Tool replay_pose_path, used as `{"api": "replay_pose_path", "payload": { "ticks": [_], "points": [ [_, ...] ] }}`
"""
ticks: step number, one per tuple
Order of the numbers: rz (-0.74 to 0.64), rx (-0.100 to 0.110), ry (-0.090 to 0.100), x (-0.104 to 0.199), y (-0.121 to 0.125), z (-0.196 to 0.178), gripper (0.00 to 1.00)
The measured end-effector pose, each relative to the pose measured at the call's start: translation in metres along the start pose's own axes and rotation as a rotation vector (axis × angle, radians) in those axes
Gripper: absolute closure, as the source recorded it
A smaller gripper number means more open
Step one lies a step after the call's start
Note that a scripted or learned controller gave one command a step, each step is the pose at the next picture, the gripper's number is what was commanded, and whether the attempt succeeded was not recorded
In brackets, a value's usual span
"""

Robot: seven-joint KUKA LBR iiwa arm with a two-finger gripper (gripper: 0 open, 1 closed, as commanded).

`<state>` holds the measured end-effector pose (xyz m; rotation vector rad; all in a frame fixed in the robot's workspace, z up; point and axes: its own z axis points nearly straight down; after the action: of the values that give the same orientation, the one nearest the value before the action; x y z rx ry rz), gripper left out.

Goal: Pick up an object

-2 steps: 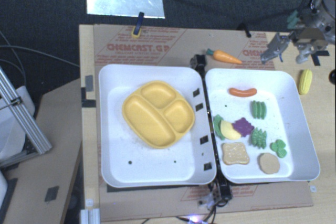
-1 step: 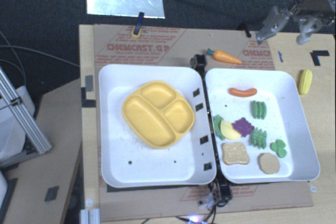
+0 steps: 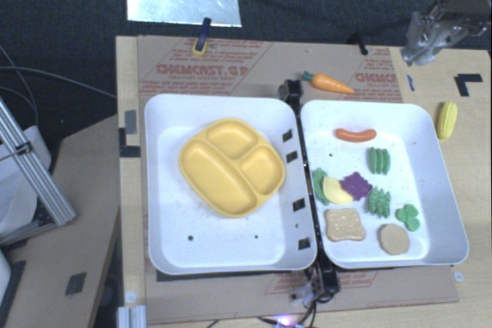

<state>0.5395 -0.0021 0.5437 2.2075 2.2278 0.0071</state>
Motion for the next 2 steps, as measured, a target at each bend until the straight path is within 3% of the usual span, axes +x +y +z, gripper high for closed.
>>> {"api": "replay_pose_path", "payload": {
  "ticks": [1,2],
  "points": [
    [-0.002,0.017,0.001,0.076,0.004,0.121,1.0],
    [-0.001,0.015,0.001,0.143,0.011,0.215,1.0]
  ]
}}
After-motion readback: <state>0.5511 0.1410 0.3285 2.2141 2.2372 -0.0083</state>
